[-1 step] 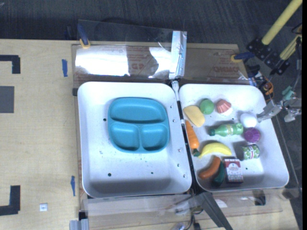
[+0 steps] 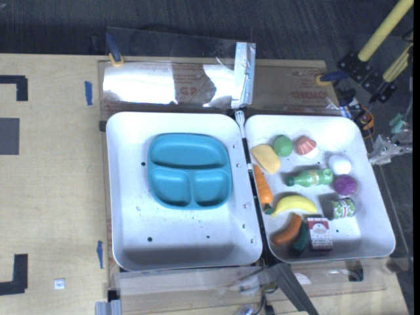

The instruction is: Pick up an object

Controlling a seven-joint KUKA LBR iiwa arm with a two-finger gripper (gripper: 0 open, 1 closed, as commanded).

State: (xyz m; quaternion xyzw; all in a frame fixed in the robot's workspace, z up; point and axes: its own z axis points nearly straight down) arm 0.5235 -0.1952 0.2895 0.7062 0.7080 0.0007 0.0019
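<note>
Nothing I can read: print on the red carton [image 2: 318,232] and green can [image 2: 342,208] too blurred.

Robotics lab: wooden bench [image 2: 52,195] w/ tape marks, two white bins [image 2: 125,176], plastic toy food [image 2: 295,205], clamps.

Small grey metal bit, seemingly the tool [image 2: 387,148], low at the far right edge, pose too unclear to read.

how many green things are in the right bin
3. A green ball near the back, a green bottle lying in the middle, and a green can toward the right. More may hide under the front pile.
</note>
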